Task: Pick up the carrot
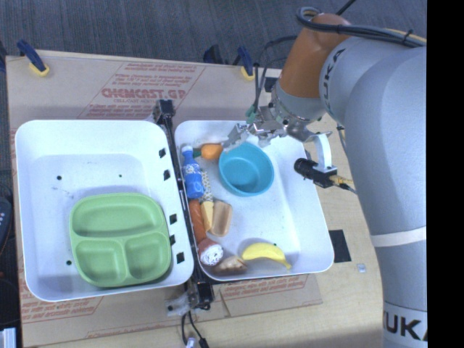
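The grey arm with its orange band reaches in from the right, and its gripper (246, 133) hangs over the far edge of the right shallow white bin (308, 220), just above the rim of a round blue plastic bowl (246, 170). Whether it is apart or together cannot be told here.

The long orange carrot (197, 221) lies along that bin's left wall, between a blue-labelled plastic bottle (192, 177) and a small red-and-white can (211, 253). A yellow banana (266, 253) rests near the front wall.

In the left white bin (43, 151) sits a green divided plastic tray (120, 238).
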You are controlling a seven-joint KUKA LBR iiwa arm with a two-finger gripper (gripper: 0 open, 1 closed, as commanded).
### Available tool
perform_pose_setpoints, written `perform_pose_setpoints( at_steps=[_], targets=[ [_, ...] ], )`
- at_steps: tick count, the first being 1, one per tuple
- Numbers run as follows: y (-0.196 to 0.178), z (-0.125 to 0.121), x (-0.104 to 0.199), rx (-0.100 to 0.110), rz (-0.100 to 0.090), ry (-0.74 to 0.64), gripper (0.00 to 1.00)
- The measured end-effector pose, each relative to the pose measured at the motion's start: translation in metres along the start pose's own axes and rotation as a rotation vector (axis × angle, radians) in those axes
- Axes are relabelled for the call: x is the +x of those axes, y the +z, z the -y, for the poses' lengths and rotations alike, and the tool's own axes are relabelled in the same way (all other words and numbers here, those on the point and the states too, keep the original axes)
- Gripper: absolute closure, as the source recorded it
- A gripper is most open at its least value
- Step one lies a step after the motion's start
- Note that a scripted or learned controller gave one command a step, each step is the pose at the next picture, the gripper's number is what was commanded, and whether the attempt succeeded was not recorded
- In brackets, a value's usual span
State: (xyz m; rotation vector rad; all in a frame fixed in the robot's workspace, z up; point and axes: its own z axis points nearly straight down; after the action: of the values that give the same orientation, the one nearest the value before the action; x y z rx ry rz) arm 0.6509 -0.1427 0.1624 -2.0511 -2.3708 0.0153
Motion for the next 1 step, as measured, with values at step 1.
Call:
perform_pose_setpoints(
  at_steps=[1],
  targets=[
    [0.0743,-0.0114,0.0487,0.005,-0.003,0.098,0.00]
  ],
)
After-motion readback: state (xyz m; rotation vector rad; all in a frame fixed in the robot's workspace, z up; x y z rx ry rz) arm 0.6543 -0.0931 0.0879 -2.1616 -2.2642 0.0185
